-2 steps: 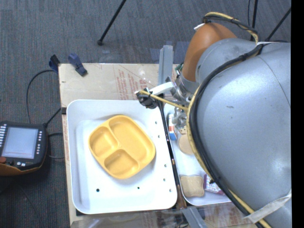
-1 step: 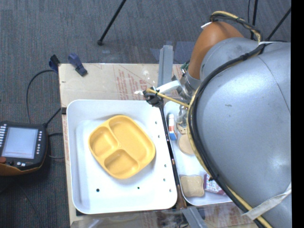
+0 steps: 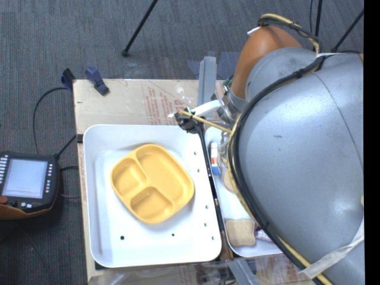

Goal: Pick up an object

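Seen from above at a slant: two shallow white bins lying side by side on a tabletop [image 3: 136, 103]. Resting alone in the left bin [image 3: 98, 242], a yellow divided plate [image 3: 152, 183], well apart from the arm. Looming over the right bin [image 3: 264, 249], the big grey arm [image 3: 297, 165], hiding most of it. Peeking out at the near edge, a tan sponge-like block [image 3: 240, 233]; by the divider, a small blue-and-white item [image 3: 214, 162]. Hand buried beneath the arm, so open or closed: cannot tell. Judging by the pose, reaching into the right bin, grasp unconfirmed. Next, probably closing firmly and lifting straight up.
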Available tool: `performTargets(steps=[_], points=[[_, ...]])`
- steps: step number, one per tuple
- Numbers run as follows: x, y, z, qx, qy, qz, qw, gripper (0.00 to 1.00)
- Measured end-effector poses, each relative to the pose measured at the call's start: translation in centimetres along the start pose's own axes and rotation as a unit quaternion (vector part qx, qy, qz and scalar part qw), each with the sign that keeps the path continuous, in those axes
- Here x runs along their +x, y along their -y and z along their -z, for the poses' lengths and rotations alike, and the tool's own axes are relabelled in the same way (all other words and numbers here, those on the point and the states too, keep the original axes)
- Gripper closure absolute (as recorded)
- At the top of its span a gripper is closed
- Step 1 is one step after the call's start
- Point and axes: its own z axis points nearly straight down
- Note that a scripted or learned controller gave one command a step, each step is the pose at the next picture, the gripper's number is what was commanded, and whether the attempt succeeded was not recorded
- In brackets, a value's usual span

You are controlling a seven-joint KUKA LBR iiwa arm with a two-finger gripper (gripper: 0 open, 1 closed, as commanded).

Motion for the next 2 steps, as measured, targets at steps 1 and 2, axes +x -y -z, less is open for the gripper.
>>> performTargets(steps=[1,2], points=[[-0.5,0.7,-0.1,0.000,0.001,0.002,1.0000,1.00],[0.4,2.5,1.3,0.000,0.000,0.000,1.0000,1.00]])
